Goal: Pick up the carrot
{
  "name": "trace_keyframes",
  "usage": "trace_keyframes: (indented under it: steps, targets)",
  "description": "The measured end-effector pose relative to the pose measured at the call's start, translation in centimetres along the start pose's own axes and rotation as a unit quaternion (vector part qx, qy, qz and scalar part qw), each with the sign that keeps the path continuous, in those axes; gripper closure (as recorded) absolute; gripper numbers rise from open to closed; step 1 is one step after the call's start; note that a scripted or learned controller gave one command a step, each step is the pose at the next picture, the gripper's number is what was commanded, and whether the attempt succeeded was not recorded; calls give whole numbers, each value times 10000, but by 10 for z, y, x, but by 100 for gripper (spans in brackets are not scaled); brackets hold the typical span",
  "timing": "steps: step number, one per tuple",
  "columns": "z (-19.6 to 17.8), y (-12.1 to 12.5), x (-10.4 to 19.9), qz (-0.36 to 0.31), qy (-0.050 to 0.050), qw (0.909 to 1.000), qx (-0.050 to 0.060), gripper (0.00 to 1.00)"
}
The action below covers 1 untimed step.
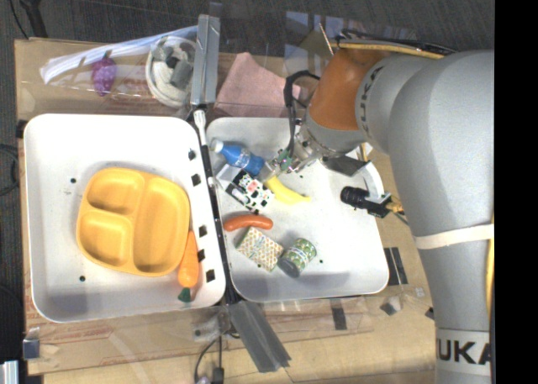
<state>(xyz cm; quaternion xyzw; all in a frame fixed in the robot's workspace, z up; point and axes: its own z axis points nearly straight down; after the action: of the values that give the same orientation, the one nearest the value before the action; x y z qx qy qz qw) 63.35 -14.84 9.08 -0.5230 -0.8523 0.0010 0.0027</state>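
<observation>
While the carrot hugs the left bin's right edge, end effector state unclear.

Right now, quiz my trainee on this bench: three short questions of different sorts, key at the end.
1. True or false: the carrot lies in the left bin, by the yellow tray's right edge.
2. Which thing lies nearest the claw? A) the banana B) the green can C) the yellow tray
3. Fill in: the blue bottle lies in the ___ bin.

Key: 1 true. 2 A: the claw hangs just above the banana in the right bin, far from the carrot. 3 right.
</observation>
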Motion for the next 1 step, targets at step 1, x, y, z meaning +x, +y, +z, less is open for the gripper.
trace_keyframes:
  steps: [1]
  targets:
    - [0,0,0,0,-1,10000,-1,0]
